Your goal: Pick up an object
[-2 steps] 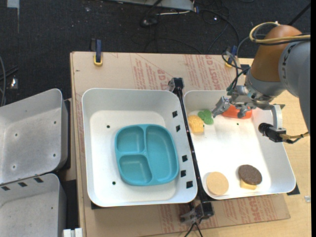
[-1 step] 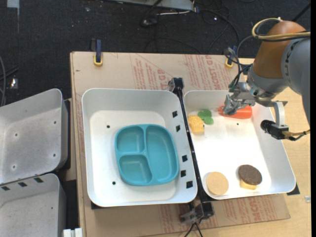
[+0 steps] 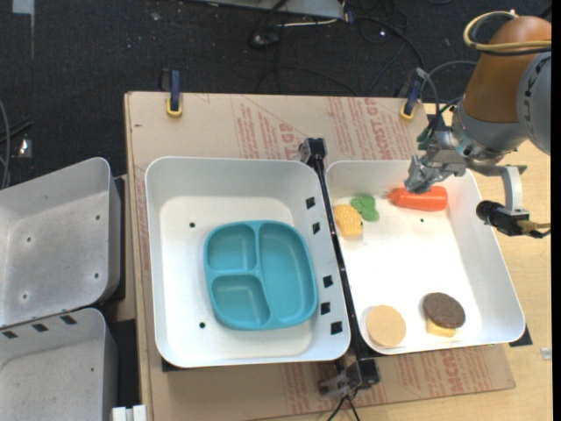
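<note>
where the right bin (image 3: 491, 261) meets its far wall, at about one o'clock in the view, an orange carrot (image 3: 421, 199) is seen lying flat. the gripper (image 3: 422, 180) is placed right over the carrot's left end, seemingly touching it, though whether the jaws are open or closed cannot be told, and the carrot is not seen between them. the grey arm (image 3: 504, 95) with its orange band is seen at two o'clock. just left of the carrot, a green piece (image 3: 365, 207) and a yellow corn (image 3: 348, 221) are found touching each other. at five o'clock in the same bin, a tan disc (image 3: 386, 325) and a brown-topped cookie (image 3: 443, 311) are laid near each other. a teal tray (image 3: 259, 274) with three compartments is held in the left bin (image 3: 175, 191).
</note>
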Robot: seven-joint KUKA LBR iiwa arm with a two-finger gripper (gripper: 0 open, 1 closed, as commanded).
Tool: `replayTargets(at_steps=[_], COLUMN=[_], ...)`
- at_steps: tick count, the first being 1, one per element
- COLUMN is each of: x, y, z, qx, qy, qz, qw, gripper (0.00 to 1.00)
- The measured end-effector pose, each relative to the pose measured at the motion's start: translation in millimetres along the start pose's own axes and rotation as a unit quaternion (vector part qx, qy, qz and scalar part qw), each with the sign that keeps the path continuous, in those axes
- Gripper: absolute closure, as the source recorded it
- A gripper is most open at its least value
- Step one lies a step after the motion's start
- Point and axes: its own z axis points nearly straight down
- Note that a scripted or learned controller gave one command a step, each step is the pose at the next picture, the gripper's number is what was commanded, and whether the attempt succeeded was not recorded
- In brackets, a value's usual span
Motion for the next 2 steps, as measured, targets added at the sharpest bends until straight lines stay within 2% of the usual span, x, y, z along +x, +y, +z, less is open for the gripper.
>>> replayTargets(at_steps=[2], x=[-1], y=[-5], z=[-95], qx=[-0.001], qy=[-0.001], qz=[-0.001], qw=[1.0000], gripper=[1.00])
